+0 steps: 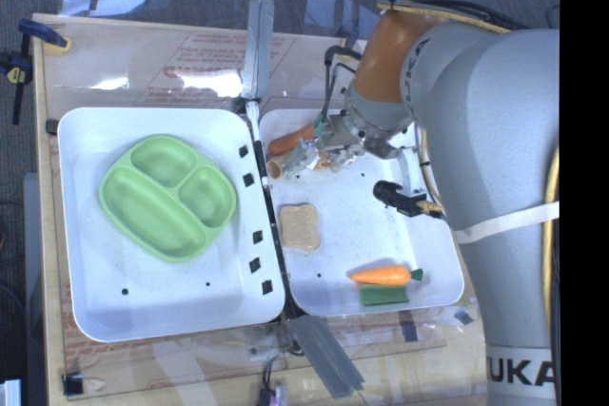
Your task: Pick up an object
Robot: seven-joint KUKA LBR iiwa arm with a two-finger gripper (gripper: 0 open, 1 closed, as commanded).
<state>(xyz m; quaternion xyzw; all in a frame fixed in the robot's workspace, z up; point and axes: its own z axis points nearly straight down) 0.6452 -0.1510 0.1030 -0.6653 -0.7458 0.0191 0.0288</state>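
Note:
My gripper (304, 157) is low in the back left part of the right bin (433, 247), close to the divider between the bins. An orange-brown sausage-like piece (288, 142) lies right beside it, touching or almost touching the gripper's far side. Its pale end (273, 168) points at the bin's left wall. Whether that piece is between the fingers is not visible. A tan slice of bread (300, 226) lies flat in front of the gripper. Near the front wall, an orange carrot (381, 276) rests beside a small green block (383, 296).
The left bin (86, 290) holds a light green divided plate (167, 196) at its middle. The grey arm (476, 128) covers the right bin's back right corner and right side. A metal bar (257, 43) stands behind the bins.

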